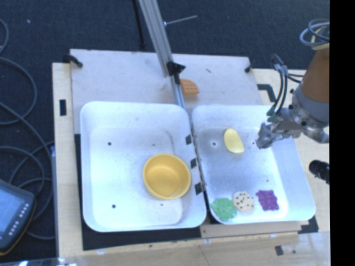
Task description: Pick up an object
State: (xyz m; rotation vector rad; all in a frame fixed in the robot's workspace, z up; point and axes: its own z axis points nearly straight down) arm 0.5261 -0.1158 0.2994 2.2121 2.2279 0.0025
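1. Over the right-hand bin, near its far right wall, the claw hangs at the end of the grey arm with its orange band, just beside a pale yellow lemon-shaped piece; a sliver of white bin floor shows between them, so they look apart
2. Whether the claw is spread or closed I cannot tell, since its tip is a dark blur at this angle; nothing shows gripped in it
3. My reading is that the task sits at the approach step: no object is lifted yet, and the yellow piece is the likeliest target because it lies nearest
4. Other candidates rest well away along the near edge of the same bin: a green leafy piece, a round speckled cookie touching or nearly touching it, and a purple grape cluster just beside that
5. A yellow bowl stands upright in the left bin, and an orange item lies on the worktop behind both bins
6. The next move probably calls for shifting the claw left until it straddles the yellow piece, lowering to the floor and closing; its smooth rounded form may squirt sideways if caught off centre
7. No brand, label or writing can be read anywhere
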